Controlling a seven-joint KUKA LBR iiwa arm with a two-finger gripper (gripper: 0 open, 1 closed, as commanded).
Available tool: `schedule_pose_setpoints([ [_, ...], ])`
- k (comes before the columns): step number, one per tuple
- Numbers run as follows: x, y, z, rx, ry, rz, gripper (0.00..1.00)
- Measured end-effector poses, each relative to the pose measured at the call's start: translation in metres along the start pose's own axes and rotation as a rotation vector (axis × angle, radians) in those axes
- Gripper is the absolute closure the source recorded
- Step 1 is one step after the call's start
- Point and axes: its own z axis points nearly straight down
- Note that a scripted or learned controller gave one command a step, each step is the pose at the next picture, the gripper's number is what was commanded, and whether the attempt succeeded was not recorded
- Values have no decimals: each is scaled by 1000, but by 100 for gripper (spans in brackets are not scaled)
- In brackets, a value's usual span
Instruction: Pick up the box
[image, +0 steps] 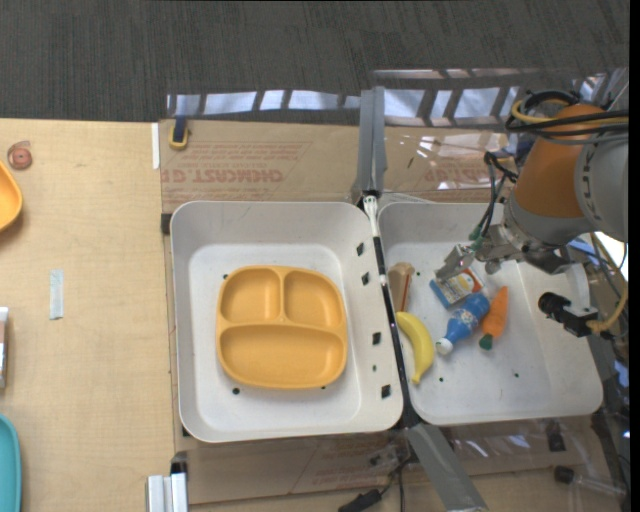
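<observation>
The box (456, 290) is small and blue with an orange and white label. It lies flat in the right bin (560, 385), left of the bin's middle. My gripper (460, 264) hangs right over the box's far edge, at the end of the grey arm with the orange band (548, 178) that reaches in from the upper right. The gripper hides part of the box's top edge. Nothing looks lifted off the bin floor.
Close around the box lie a blue bottle (466, 326), a carrot (495, 314), a banana (417, 345) and a brown cone-like item (401, 283) by the bin's left wall. The left bin (190, 300) holds a yellow divided plate (283, 327).
</observation>
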Motion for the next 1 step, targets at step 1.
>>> schedule_pose_setpoints([
  [1, -1, 1, -11, -5, -2, 3, 100],
])
